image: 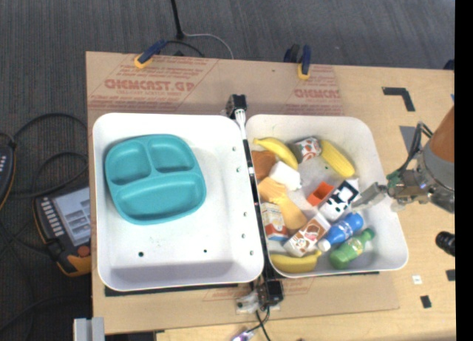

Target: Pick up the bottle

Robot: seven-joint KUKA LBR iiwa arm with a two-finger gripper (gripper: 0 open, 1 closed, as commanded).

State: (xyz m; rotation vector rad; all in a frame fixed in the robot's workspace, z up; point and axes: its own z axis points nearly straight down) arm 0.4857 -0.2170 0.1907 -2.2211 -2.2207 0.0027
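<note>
Blue bottle (345,228) lies down-left of jaws, long axis slanting toward them; jaws' state can't tell.

Two white bins (170,273), one teal tray (154,177), three bananas (276,149), two bottles (344,229).

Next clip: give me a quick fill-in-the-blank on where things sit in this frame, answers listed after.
1. The teal divided plate lies in the ____ bin.
2. The blue bottle lies beside a ____ bottle.
3. The tool hovers at the right bin's ____ edge.

Missing words: left; green; right
</note>
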